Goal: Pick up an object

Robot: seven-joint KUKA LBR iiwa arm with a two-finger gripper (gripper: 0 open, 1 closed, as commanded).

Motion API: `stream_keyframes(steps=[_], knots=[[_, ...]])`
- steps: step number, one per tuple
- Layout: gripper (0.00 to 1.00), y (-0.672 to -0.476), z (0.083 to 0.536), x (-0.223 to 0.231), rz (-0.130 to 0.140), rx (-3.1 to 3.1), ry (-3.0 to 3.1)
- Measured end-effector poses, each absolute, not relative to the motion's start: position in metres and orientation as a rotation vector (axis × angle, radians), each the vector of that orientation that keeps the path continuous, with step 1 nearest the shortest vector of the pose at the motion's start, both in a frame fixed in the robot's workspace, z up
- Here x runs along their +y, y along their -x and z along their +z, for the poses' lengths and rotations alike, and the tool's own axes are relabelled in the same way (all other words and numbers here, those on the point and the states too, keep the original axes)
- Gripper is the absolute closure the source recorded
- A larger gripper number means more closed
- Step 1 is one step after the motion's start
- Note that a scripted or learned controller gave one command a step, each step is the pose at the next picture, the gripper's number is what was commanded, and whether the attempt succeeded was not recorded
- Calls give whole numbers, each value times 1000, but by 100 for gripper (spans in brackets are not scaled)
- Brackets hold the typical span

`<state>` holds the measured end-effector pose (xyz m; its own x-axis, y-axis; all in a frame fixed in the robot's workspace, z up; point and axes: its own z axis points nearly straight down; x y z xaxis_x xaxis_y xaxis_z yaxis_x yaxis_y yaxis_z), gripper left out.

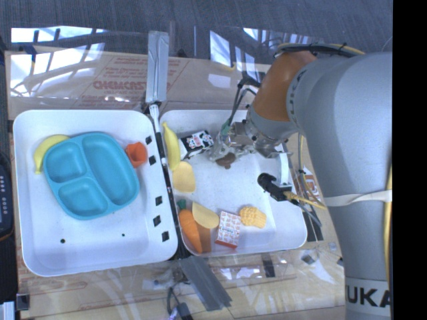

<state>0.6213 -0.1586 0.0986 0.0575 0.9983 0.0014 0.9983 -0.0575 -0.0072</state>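
My gripper (227,153) is low in the back part of the right bin (293,235), hanging from the grey arm with the orange band (283,89). A black-and-white carton (196,141) lies just left of it. A small dark thing (225,159) sits right at the gripper's tip; whether it is held is not visible. Along the bin's left side lie a yellow banana (172,147), a pale yellow fruit (183,177), an orange carrot (189,231) and a yellow wedge (205,216). Near the front are a red-and-white packet (229,229) and a bumpy yellow piece (253,216).
The left bin (40,245) holds a blue divided plate (90,173), a yellow banana (48,147) at its far left and a small orange cup (137,153) by the dividing wall. A black part (272,187) juts out at the right bin's right side.
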Motion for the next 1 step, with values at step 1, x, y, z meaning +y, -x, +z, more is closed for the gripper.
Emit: stream_keyframes(steps=[1], knots=[[100,-599,206,-90,-5,-2096,2344]])
